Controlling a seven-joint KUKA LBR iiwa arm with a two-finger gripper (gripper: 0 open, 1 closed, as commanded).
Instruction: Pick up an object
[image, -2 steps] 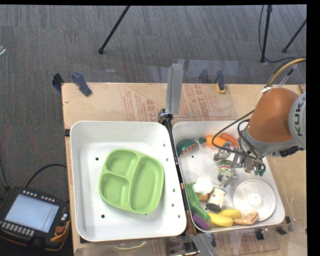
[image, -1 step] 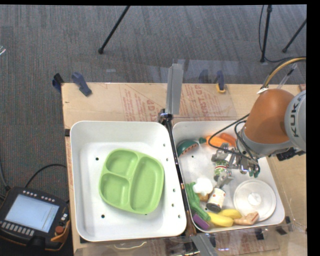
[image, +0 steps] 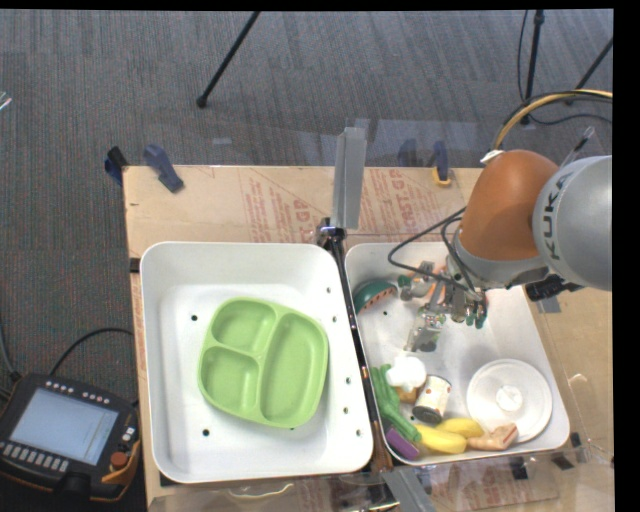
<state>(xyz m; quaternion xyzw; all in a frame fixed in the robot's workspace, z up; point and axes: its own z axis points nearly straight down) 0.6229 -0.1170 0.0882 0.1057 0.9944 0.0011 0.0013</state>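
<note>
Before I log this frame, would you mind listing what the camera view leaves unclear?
- Tool: too small and cluttered to tell open from shut.
- Teal object: partly behind the right bin's wall, so its kind is unclear.
- Toys along the near wall: overlapping, hard to separate.
- Handheld screen: display unreadable.

The floor (image: 300, 80) is covered with a grey carpet that has fine lines in it. On the carpet stand thin black legs of a stand (image: 228, 58), one at the top middle and more at the top right. The bench (image: 230, 205) has a top of light brown board with red printed lines, and blue clamps (image: 163, 167) grip its far edge. At the lower left lies a control pendant (image: 62, 432) with a grey screen, and a black cable (image: 70, 350) runs from it over the carpet.
</note>
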